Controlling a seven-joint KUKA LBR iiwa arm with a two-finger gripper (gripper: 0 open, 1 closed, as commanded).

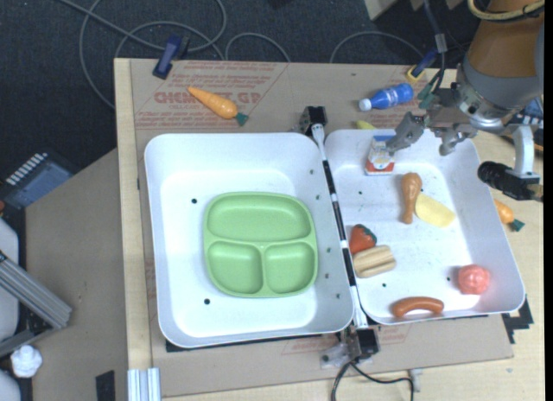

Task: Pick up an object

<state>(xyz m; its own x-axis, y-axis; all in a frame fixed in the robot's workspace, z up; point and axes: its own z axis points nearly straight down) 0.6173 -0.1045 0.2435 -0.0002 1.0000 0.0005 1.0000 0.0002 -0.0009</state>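
Red lettering is showing on the cardboard sheet under the bins, well to the left of the gripper; it is partly covered and faint, and only letters like "CHE" and "GR" can be made out. The gripper is hanging over the far edge of the right bin with its two fingers spread apart and nothing between them. Just beside its left finger, a small white carton with a red and blue label is sitting in the bin's far corner; the print on it is too small to read.

Nearer the camera than the gripper, the right bin is holding a toy chicken drumstick touching a yellow piece, a red pepper-like piece beside a hot dog bun, a sausage and a pink ball-like toy. The left bin, well off to the gripper's left, is carrying a green divided tray of three compartments.

Outside the bins, a blue and white bottle is lying just behind the gripper, and a toy carrot is resting on the cardboard far to its left. An orange item past the right bin's rim is half hidden
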